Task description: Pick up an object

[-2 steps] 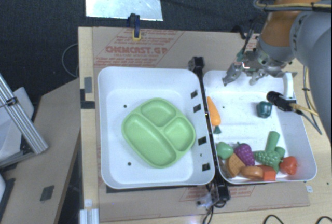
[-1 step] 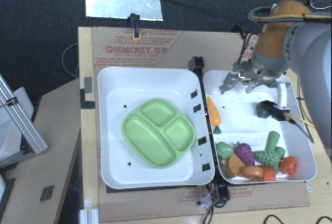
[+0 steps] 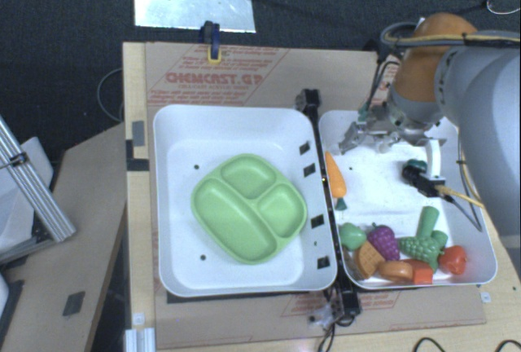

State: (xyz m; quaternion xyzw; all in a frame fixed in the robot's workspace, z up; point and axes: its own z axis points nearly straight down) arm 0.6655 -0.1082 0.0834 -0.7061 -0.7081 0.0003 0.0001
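Hovering above the right bin (image 3: 480,265), the gripper (image 3: 371,138) is seen with jaws spread and nothing grasped; the toy carrot (image 3: 334,175), just beside the divider, is judged nearest, so a descent is needed.

The gripper (image 3: 370,136) is seen over the far part of the right bin (image 3: 370,187). A toy carrot (image 3: 334,176) lies just left of and nearer than the fingers, against the bin's left wall. A heap of toy food (image 3: 403,248) is piled well nearer than the fingers. A green divided plate (image 3: 248,208) rests in the left bin (image 3: 187,138), far left of the fingers.
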